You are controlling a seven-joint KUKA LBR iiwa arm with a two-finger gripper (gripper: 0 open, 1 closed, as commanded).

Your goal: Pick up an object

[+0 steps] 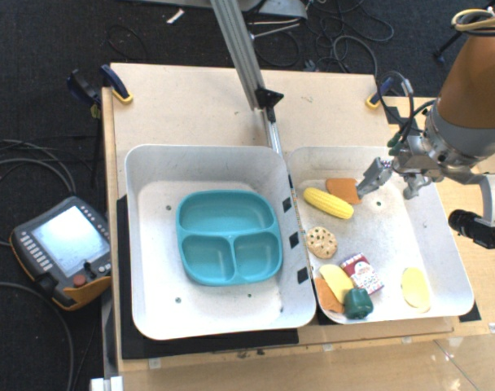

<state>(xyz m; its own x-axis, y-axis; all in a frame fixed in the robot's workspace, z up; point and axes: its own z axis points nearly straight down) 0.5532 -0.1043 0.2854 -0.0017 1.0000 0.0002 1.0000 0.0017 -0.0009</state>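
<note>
Gripper [392, 181] open above right bin [443, 243], empty.

teal divided tray [229, 237] in the white left bin [142, 177]; right bin [443, 243] has yellow corn [328, 203], an orange slab [342, 189], tan cookie [321, 241] with dark specks, red-and-white box [363, 273], dark green lump [358, 303], pale yellow piece [415, 288]

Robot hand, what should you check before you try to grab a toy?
1. Hand open: ok, fingers spread apart.
2. Hand free of toys: ok, nothing between the fingers.
3. Nearest toys in sight: ok, the orange piece and the corn lie just left of the hand in the right bin.
4. Corn free to lift: cannot tell, it seems to touch the orange piece.
5. Hand lined up over a toy: not ok, it hangs beside them.
6. Cookie standing alone: ok.
</note>
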